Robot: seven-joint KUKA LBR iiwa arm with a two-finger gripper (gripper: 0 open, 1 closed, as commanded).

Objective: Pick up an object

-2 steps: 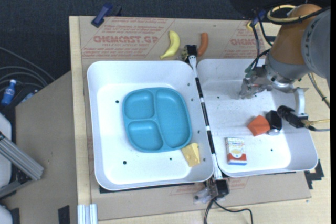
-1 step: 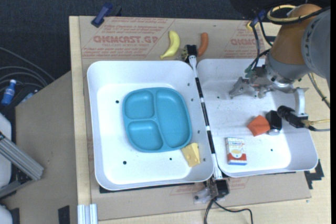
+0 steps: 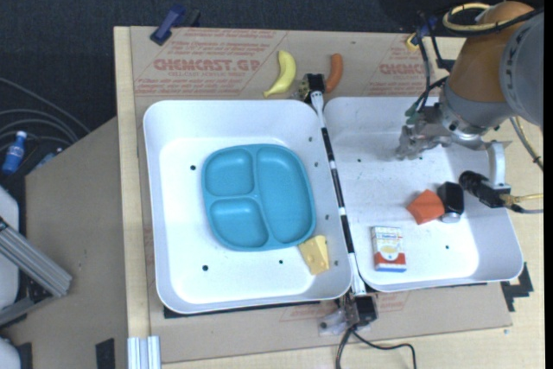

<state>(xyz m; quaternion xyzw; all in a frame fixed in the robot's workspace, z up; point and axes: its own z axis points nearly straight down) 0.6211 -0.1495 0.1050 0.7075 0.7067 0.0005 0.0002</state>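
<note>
In the right bin (image 3: 484, 264) an orange block (image 3: 425, 207) lies near the middle. A small white carton with red and yellow print (image 3: 389, 248) lies closer to the front. My gripper (image 3: 413, 143) hangs low over the back part of the right bin, above bare floor. It is a good way behind the orange block and touches neither object. The left bin (image 3: 173, 186) holds a blue divided plate (image 3: 257, 196), with a yellow cheese wedge (image 3: 315, 254) by the plate's front right corner.
Behind the bins, a banana (image 3: 281, 73) and an orange sausage-shaped toy (image 3: 333, 72) lie on the board. A blue object (image 3: 167, 26) sits at the board's back left corner. A dark divider (image 3: 335, 186) separates the two bins.
</note>
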